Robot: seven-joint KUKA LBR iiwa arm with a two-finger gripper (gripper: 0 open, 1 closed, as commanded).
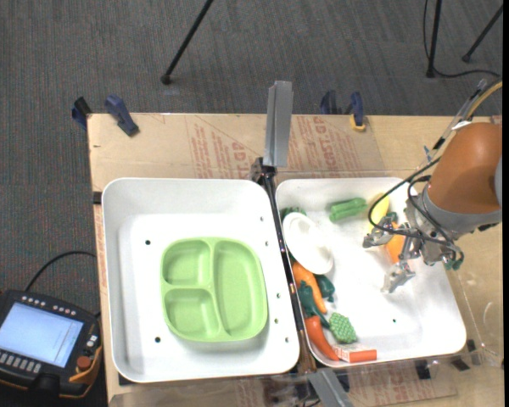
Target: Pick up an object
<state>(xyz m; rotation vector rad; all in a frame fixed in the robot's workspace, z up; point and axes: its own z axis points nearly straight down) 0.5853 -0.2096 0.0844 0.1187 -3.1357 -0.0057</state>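
Two white bins sit side by side on the bench; the left bin (119, 227) holds a green divided plate (214, 289), and the right bin (441, 320) holds the loose clutter the task draws from. Nearest the camera, against the right bin's near-left wall, lie a small red-and-white box (356, 355), a green mesh-patterned piece (343, 326) and an orange carrot-like piece (316, 333) running near-to-far along the wall; farther in lies a white dish (308, 242), tilted against the left wall; farthest, a green cylinder (348, 209) lies with its long axis roughly left-to-right. The gripper (400, 276) hangs low over the bin's right-of-centre floor, with an orange object (394, 248) and a yellow object (380, 207) just to its far side, partly hidden by the wrist; whether the jaws stand wide or narrow I cannot tell, and nothing shows between them. My judgement: the orange object is the closest candidate, lying just far of the tip; the green cylinder lies farther off, to the far left.
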